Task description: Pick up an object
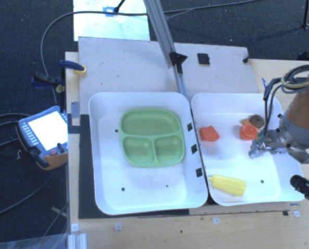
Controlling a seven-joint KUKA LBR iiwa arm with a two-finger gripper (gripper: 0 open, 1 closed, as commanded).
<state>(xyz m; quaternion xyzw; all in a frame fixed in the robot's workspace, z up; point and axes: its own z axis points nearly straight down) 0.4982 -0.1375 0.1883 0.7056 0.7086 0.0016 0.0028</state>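
Tool (257, 150) hovers low at frame right beside the orange object (248, 132); you can't tell its opening, nothing lifted yet.

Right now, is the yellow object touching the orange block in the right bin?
Apart. The camera view shows bare white bin floor between the yellow object and the orange block.

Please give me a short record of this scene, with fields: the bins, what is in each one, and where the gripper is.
left bin: green divided plate
right bin: orange-red piece, orange round object, brown object, yellow object
gripper: over the right bin, just below the orange round object
held object: none seen
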